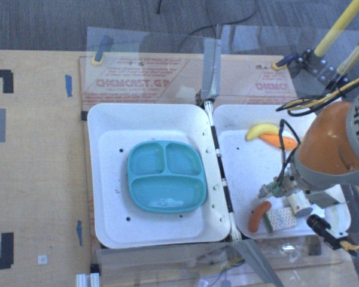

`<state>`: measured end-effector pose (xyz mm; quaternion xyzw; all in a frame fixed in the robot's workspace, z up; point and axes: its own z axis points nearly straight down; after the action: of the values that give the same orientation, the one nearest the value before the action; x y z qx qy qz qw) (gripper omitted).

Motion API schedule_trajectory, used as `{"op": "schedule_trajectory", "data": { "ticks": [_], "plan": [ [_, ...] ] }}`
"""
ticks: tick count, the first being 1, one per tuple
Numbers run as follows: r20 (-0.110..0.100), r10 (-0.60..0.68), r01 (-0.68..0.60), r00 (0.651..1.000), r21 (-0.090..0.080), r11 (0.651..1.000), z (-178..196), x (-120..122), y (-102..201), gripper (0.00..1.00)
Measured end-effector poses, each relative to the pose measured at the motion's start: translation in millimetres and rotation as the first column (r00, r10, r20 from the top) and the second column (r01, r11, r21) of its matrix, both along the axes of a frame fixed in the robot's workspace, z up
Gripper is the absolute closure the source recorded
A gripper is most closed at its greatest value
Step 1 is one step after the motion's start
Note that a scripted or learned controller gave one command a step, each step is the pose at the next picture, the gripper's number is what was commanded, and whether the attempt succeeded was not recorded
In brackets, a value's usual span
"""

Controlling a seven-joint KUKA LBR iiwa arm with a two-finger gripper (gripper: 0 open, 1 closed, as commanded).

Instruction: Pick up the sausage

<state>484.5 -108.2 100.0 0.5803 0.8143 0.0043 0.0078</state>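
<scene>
The sausage (258, 216), a short reddish-orange link, lies near the front edge of the right bin (239, 160), tilted slightly. My gripper (275, 189) hangs just above and to the right of it, under the orange wrist band (326, 145). Nothing visibly sits in the gripper. The sausage is apart from it, resting on the bin floor.
A yellow banana (260, 130) and an orange carrot (281, 140) lie at the back of the right bin. A patterned white block (282, 219) and a small green piece (267, 224) sit beside the sausage. The left bin (107, 160) holds a teal divided plate (166, 176).
</scene>
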Motion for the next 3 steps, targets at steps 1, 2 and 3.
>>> {"op": "schedule_trajectory", "data": {
  "ticks": [1,2,3],
  "plan": [
    [0.000,0.000,0.000,1.000,0.000,1.000,0,0,0,0.00],
    [-0.015,0.218,-0.218,0.976,0.000,0.976,85,-4,32,0.00],
    [-0.010,0.216,-0.216,0.976,-0.002,0.976,95,-3,31,1.00]
  ]
}}
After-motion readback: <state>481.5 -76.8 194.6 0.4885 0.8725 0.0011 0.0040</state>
